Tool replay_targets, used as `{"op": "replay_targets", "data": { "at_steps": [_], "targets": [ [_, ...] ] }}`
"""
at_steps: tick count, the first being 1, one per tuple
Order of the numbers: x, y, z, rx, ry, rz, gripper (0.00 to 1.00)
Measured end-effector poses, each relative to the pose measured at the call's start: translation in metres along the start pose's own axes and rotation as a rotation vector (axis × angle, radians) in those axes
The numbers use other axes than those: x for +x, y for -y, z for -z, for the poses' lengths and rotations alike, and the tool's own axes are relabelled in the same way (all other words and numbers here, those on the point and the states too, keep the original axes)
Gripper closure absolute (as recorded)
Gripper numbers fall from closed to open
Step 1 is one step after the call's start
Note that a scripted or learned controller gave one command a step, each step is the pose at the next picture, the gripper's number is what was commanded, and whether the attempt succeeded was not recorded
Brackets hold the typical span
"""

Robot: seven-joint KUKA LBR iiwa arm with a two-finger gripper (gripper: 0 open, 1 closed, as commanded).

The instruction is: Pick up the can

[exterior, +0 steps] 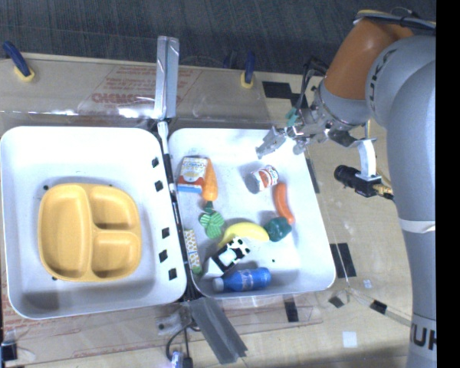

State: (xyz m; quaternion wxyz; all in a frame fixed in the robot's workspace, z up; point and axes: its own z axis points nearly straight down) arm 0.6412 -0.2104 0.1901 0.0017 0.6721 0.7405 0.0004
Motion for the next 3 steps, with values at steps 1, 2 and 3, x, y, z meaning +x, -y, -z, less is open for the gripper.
{"op": "replay_targets", "data": {
  "at_steps": [1,2,3],
  "targets": [
    [0.008,0.018,-0.097,0.001,0.001,-0.03,0.0],
    [0.052,-0.018,-0.097,0.0,-0.001,0.032,0.0],
    [0.053,-0.019,-0.087,-0.003,0.0,0.038,1.0]
  ]
}}
